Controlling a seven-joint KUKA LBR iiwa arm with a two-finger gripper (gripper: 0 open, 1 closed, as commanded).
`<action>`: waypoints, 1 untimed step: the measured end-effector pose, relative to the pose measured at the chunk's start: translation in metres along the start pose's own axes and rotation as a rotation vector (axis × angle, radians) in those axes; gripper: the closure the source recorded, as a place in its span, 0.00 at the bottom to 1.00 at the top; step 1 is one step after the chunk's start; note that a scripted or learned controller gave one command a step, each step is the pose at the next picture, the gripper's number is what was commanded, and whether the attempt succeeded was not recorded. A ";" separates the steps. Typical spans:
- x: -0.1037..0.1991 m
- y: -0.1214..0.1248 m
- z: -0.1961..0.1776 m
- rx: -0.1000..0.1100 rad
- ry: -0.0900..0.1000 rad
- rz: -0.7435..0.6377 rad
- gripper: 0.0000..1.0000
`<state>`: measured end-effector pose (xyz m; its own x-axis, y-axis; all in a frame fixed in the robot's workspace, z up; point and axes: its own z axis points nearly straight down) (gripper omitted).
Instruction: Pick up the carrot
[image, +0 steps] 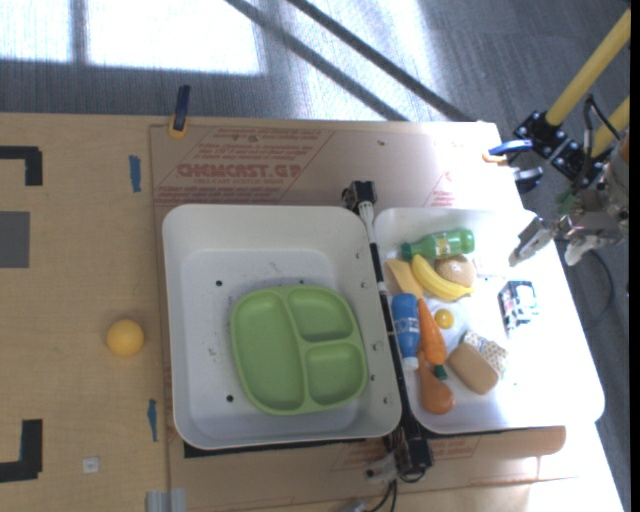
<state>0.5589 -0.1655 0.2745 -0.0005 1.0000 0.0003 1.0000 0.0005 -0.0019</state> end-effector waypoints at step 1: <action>0.067 0.006 0.114 0.001 0.000 0.012 0.00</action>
<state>0.5646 -0.0986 0.1606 0.0119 0.9999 0.0005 0.9999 -0.0119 -0.0029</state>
